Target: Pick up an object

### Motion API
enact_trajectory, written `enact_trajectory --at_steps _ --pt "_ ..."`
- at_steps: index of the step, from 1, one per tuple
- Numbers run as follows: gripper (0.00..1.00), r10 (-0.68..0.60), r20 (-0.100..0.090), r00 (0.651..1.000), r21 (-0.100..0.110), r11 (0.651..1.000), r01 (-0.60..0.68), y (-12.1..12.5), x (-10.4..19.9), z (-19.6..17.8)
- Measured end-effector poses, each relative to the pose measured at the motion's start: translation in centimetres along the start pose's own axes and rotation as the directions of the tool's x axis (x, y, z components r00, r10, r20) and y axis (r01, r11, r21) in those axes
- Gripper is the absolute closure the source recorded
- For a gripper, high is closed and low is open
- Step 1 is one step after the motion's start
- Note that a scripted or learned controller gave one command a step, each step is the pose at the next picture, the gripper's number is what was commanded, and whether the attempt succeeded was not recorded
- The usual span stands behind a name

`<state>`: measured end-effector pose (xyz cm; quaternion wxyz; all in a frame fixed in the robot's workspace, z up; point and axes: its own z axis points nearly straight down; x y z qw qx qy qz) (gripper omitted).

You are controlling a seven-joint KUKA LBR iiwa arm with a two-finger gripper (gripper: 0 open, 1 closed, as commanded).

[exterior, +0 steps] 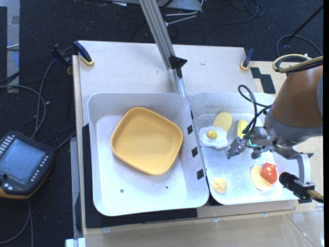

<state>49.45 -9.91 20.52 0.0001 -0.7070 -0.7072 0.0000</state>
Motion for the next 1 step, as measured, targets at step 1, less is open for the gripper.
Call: enact_trajectory --at_steps 1 --pt "0.00 0.000 0.000 1.000 0.000 1.000 0.000 0.00 0.00 0.00"
